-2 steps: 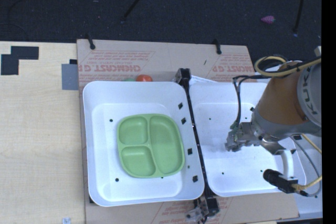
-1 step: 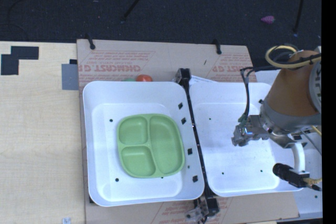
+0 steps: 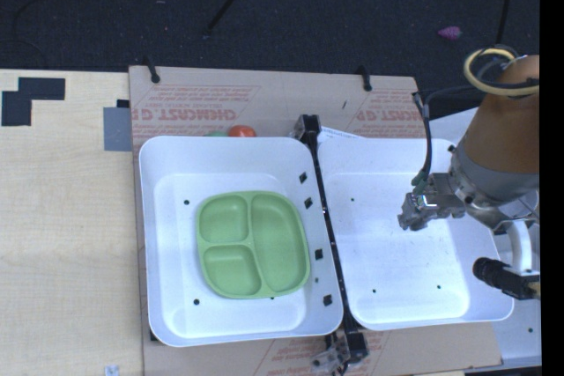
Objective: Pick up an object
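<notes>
Gripper (image 3: 412, 217) of mine hangs over the right bin (image 3: 388, 313), in that bin's right half and near its far-to-near middle; whether it is apart or together I cannot tell, for the tip reads as a small grey cluster with nothing visibly caught in it; behind it my arm (image 3: 502, 136), orange above and grey at the wrist, comes in past the right bin's right rim; a dark cable (image 3: 427, 141) runs down the arm toward the tip, and a yellow loop (image 3: 486, 66) sits at the arm's top.

My likely target, the green plate (image 3: 253, 244), lies flat in the left bin (image 3: 167, 180), roughly at that bin's centre; it has three compartments, two smaller ones on its left side and one long one on its right; it sits well apart from my tip, across the black divider (image 3: 322, 233) that joins the two bins.

Beyond the left bin's far rim, a small red-orange object (image 3: 241, 132) rests on the cardboard sheet (image 3: 264, 101), touching or just beside that rim; a sliver of green shows just to its left; both bins sit on this cardboard.
</notes>
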